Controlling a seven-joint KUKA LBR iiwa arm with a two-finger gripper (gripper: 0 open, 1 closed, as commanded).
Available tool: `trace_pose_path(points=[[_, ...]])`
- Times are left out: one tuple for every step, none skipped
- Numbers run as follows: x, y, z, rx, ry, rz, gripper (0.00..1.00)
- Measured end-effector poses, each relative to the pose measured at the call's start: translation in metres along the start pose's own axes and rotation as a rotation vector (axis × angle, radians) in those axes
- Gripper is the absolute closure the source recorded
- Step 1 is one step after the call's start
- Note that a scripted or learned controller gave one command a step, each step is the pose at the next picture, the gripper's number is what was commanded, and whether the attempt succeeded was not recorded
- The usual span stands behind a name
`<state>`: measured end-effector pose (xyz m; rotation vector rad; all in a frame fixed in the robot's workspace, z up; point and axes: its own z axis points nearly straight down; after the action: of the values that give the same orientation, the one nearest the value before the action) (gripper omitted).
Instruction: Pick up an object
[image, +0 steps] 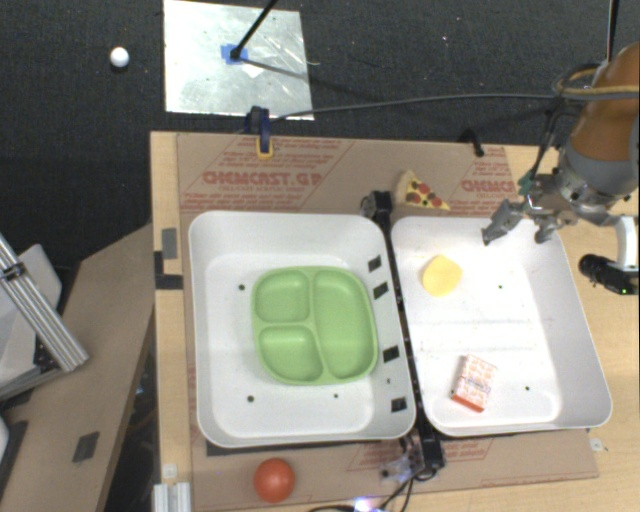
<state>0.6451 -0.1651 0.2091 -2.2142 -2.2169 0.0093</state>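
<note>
Brown protective board covers the surface (300, 165), stamped in red with repeated lettering that appears to read "CHEMCAST GP", clearest at upper left and partly legible again at upper right. Two shallow white bins sit side by side on it. Centred in the left bin (215, 250) is a green divided plate (314, 324) with three compartments. Inside the right bin (560, 320) lie a yellow rounded object (441, 275), near the upper left corner, and a small orange-and-white packet (474, 382), toward the front edge; printing on the packet is too small to read. A toy pizza slice (421, 191) rests on the board just behind the seam between the bins, and a red ball (274, 479) lies on the board in front of the left bin. Behind the board, a silvery sheet (200, 60) lies on dark fabric beside a small white ball (119, 57), and a blue-and-yellow clamp (260, 130) grips the board's rear edge. The grey arm enters from the right, its tool (517, 226) hanging over the upper right part of the right bin, fingers spread apart and nothing between them, well apart from the yellow object and the packet.
</note>
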Motion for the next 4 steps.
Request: trace_pose_path(points=[[0.0, 0.003, -0.008, -0.012, -0.002, -0.002, 0.0], [0.007, -0.002, 0.038, -0.009, -0.002, -0.002, 0.0], [0.016, -0.004, 0.086, -0.009, -0.001, -0.005, 0.0], [0.016, -0.002, 0.122, -0.016, -0.002, -0.004, 0.0]])
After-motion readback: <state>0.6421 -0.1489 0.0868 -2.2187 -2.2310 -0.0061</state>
